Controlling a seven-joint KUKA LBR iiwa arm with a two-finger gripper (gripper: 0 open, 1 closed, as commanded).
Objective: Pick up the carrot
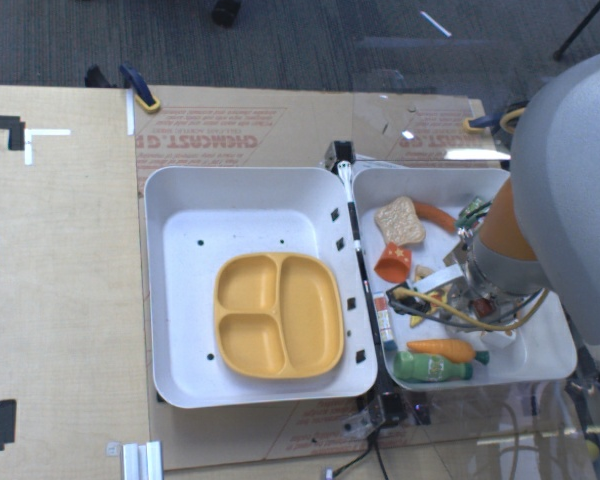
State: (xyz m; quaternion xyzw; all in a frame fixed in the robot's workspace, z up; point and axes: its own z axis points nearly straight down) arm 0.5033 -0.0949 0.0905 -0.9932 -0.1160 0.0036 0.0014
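Because the carrot (440, 348) looks like a small moulded toy, I judge it light, stiff and rather slick. Its taper means a grip near the thin end could squirt it out, so the thicker middle, taken across its width, seems the safest hold. It lies flat in the near part of the right bin (540, 366), lengthwise along the bin's near wall. A green bottle (432, 370) lies on its side between the carrot and that wall, parallel to the carrot and touching it or nearly so. Room is therefore tight on the near side: a descent there would likely meet the bottle, and the bin's wall stands just behind it. The side of the carrot facing the bin's middle looks more open. The hand (458, 290) hangs over the bin's middle, just beyond the carrot; I cannot tell whether it is apart or together, and nothing shows in its grasp. Farther in, toward the bin's left wall, sits a red cup (393, 263), then a slice of bread (400, 221). An orange stick (435, 215) lies against the bread near the bin's far wall; it could be mistaken for the carrot, and I cannot tell what it is. Outside the right bin, on its left, the left bin (170, 268) holds a yellow divided plate (278, 315), well apart from the work.
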